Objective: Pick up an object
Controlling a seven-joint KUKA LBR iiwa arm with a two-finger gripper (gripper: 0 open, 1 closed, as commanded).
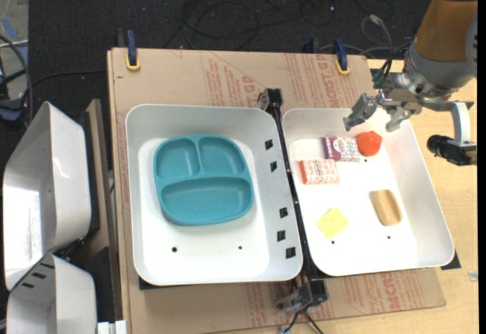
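In the right bin [425, 196], a round orange ball [369, 143] (glossy) beneath the open end effector [377, 117].

A teal divided plate [203, 179] lies in the left bin [144, 249]. Both bins sit on cardboard [228, 70] clamped to the counter [463, 188].

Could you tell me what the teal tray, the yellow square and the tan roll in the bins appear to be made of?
Teal tray: likely moulded plastic, smooth with a faint sheen. Yellow square: probably soft sponge or foam, matte, though too small to be sure. Tan roll: looks like a plastic or foam toy bread roll, slightly glossy.
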